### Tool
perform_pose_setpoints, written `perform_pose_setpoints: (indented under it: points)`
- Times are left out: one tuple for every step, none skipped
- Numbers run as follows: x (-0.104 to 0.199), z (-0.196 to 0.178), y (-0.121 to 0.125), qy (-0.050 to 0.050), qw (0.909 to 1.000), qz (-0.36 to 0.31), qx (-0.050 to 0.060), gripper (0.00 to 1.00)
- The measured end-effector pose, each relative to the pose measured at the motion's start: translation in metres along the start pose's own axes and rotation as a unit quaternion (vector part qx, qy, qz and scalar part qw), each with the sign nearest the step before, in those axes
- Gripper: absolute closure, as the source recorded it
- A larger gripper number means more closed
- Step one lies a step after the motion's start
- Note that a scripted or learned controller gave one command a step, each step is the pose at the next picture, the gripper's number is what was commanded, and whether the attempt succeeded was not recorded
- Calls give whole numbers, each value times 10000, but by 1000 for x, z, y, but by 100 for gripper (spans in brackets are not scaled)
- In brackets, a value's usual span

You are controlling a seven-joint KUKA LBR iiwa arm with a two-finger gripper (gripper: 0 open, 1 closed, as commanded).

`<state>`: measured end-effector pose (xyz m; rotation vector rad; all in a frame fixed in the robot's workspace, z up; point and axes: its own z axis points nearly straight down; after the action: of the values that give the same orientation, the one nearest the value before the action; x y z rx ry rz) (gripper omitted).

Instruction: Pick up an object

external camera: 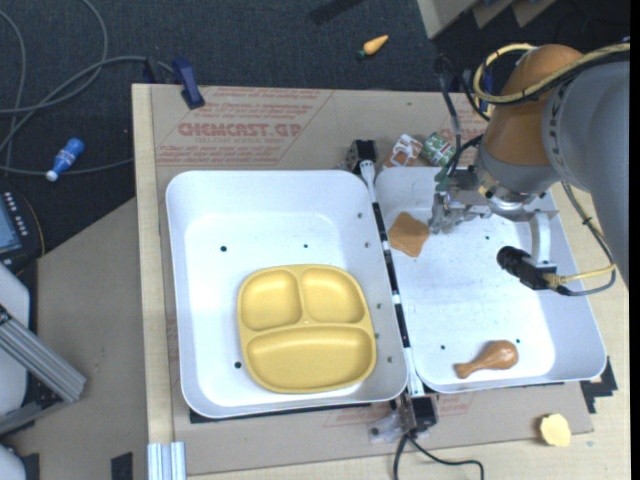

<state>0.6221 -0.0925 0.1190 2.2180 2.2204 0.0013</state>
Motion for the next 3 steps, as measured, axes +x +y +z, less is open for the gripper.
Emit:
perform_pose_setpoints:
  points:
    - [0,-10,1,-5,10000,-5,-10,100]
    - [0,-9,0,-6,10000,-4,-3,0]
    - [1,37,27,2,10000,-2,5,0]
